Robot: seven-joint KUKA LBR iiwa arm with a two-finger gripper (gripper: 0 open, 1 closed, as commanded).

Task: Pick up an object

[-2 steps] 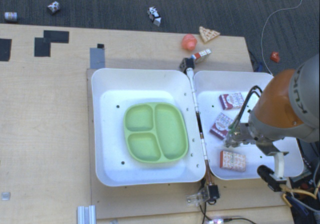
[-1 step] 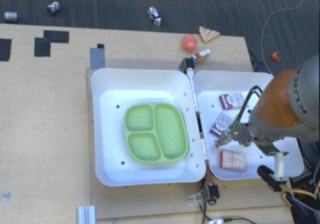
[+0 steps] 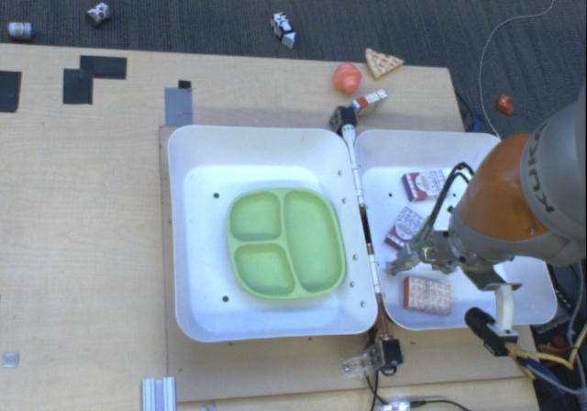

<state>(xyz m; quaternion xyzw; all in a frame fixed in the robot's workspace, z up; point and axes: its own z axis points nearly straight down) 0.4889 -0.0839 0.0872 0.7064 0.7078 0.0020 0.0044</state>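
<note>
Bench (image 3: 83, 216): left bin (image 3: 183, 244) holds green tray (image 3: 286, 242); right bin (image 3: 385, 161), three packets (image 3: 427, 294).

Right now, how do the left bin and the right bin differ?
The left bin holds one green divided plate; the right bin holds several small red-and-white packets. The arm and its hand hang over the right bin, while nothing hangs over the left bin. Both are shallow, white, and sit side by side on the bench.

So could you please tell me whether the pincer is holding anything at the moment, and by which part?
It cannot be told. The pincer sits low in the right bin between two small red-and-white packets, but no item shows between its tips.
</note>
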